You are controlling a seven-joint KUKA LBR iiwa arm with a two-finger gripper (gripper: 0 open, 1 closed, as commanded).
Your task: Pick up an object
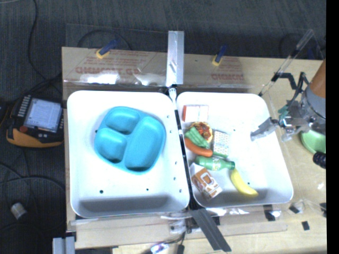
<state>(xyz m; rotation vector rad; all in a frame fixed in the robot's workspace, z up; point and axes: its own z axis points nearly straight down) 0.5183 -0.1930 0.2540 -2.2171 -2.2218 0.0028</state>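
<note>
The gripper (265, 129) hangs over the right bin (275, 157); I cannot tell its grip. A banana (242, 183), bottle (215, 164) and carrot (198, 148) lie left of it.

Dark grey carpet floor (159, 9) all around, with thin cables (21, 4) lying on it; a pale wooden bench (249, 73) in the middle, clear plastic sheet (127, 67) taped along its far edge, yellow and blue clamps (107, 47) holding it; a small screen device (37, 118) on the floor, left of the bench; soft, even light.
</note>
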